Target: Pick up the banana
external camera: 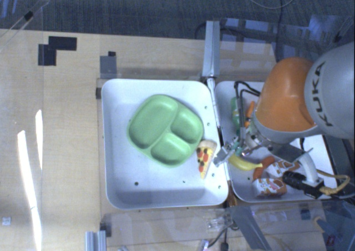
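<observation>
Two white bins share the worktop. Just beside the right bin's [239, 193] left wall, the hand [239, 147] hangs low over the banana [244, 162]; its opening cannot be told. Yellow, curved, the banana lies mostly hidden beneath it.
</observation>
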{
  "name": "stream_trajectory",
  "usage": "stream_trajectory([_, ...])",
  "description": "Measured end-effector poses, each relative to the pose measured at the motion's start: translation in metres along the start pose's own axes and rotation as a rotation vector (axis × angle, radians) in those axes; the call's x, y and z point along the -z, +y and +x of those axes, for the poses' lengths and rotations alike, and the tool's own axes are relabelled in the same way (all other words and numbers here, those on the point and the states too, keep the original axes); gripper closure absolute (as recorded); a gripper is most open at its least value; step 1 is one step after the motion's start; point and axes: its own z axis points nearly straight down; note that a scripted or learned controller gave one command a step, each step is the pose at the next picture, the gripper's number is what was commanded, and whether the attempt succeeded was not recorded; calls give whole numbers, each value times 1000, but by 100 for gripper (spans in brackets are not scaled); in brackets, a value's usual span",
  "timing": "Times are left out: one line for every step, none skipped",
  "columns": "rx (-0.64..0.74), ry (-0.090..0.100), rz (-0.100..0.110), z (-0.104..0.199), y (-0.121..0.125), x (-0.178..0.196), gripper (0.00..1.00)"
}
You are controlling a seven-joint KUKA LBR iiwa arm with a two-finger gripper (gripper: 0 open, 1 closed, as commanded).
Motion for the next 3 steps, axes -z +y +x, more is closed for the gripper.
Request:
stream_trajectory([7,0,0,-19,-10,0,0])
stream_trajectory([45,0,0,11,6,0,0])
stream_trajectory([5,-2,-2,-29,-5,1,0])
